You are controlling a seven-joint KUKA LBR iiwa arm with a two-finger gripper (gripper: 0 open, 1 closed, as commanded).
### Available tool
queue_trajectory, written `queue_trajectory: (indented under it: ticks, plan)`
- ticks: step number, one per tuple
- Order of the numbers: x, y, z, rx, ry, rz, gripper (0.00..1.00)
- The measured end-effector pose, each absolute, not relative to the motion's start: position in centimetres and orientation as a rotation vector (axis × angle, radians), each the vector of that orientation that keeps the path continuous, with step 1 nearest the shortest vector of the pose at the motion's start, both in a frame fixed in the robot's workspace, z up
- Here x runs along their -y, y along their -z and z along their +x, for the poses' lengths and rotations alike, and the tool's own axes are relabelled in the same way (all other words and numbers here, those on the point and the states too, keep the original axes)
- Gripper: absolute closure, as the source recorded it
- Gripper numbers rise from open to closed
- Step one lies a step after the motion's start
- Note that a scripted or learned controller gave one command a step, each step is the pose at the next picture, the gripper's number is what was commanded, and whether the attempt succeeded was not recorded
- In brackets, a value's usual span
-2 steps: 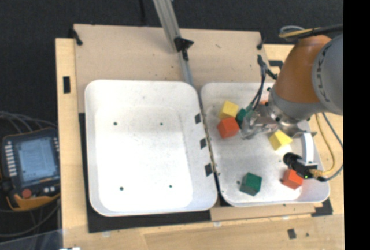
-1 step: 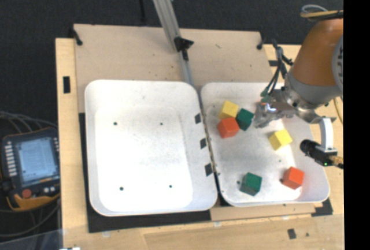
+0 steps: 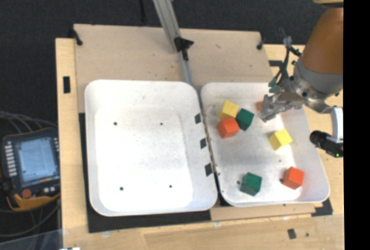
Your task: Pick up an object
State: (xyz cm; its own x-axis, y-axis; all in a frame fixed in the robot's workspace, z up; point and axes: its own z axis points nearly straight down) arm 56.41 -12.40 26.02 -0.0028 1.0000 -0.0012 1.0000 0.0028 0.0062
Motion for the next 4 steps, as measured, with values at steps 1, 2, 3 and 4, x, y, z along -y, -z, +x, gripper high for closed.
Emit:
queue_trajectory:
  ticks: [1, 2, 3, 4]
  plan:
    - [7.8, -25.1, 57.1, -2.227, 0.0, 2.215, 1.0]
    - [2.8, -25.9, 56.6, -2.231, -0.003, 2.214, 1.0]
    - [-2.4, -24.8, 55.7, -2.23, 0.0, 2.215, 1.0]
    - [-7.0, -24.0, 56.6, -2.228, -0.001, 2.214, 1.0]
